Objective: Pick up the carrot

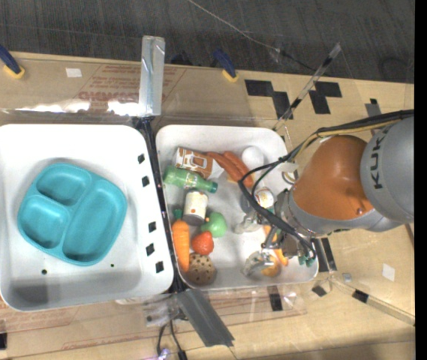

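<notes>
Clearly, "KU" lettering on the grey arm (393, 178) above the right bin (198, 135).

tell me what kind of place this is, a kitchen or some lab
Most likely a robotics lab bench, not a kitchen: a grey KUKA arm reaches over two white bins clamped on cardboard, one heaped with toy food like a carrot, the other holding a teal divided tray.

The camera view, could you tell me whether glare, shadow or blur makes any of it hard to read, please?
Camera view: glare streaks the clear sheet behind the left white bin; soft shadow darkens that bin's lower left corner; the two-finger gripper looks smeared and cluttered; the orange carrot and teal divided plate read clearly.
</notes>
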Robot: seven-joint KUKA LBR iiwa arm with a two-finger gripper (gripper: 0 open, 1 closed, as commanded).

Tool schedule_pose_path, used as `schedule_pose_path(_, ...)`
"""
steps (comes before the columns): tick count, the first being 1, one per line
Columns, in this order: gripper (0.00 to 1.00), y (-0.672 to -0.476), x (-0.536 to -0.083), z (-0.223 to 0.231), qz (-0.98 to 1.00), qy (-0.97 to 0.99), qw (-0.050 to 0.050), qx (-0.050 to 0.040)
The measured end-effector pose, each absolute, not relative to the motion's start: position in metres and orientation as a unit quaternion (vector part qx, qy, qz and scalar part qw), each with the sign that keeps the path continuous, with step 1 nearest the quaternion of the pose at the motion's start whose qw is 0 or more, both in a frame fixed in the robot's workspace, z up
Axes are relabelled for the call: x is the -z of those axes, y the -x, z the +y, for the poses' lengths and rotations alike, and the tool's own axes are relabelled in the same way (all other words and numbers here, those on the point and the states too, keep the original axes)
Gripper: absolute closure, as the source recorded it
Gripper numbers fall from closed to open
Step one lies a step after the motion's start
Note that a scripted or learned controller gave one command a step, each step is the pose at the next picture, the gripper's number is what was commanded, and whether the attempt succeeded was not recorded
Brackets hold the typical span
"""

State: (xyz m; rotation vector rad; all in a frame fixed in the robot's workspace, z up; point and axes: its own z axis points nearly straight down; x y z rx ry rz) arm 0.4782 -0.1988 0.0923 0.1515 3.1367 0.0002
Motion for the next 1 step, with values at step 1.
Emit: schedule_pose_path(1, 1.00, -0.4805, -0.1030, -0.1972, 0.999, -0.043, 0.002, 0.0002)
